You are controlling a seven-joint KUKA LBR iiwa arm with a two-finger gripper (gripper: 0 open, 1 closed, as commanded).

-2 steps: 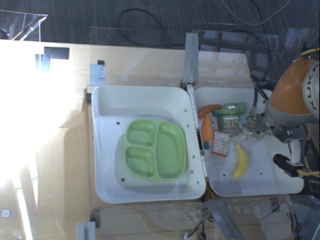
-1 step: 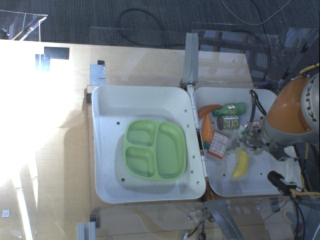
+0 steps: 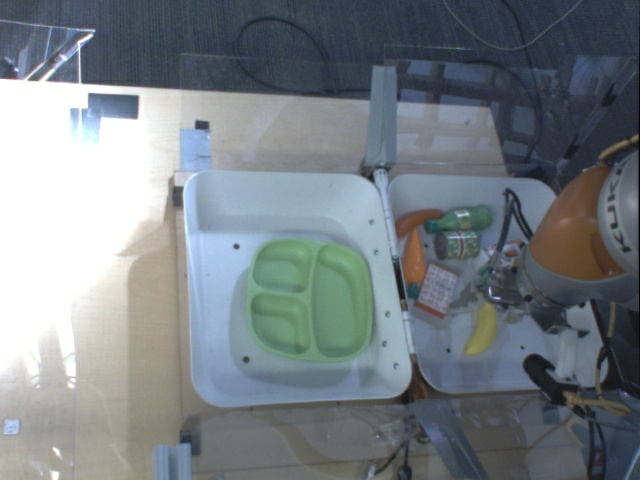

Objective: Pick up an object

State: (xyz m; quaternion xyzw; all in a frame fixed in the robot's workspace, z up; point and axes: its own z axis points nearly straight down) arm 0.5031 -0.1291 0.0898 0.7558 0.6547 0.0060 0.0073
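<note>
The two-finger claw (image 3: 497, 290) hangs low in the right white bin (image 3: 440, 373); whether it is apart or together cannot be told. The yellow plastic banana (image 3: 481, 330) lies just below it, the red-and-white packet (image 3: 436, 291) to its left. Judgement: nothing visibly lifted; the grasp remains outstanding.

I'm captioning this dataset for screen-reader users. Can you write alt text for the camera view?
A grey-and-orange robot arm reaches from the right over the right white bin, which holds a banana, a green bottle, a carrot and a small packet. The left white bin holds a green divided tray.
</note>
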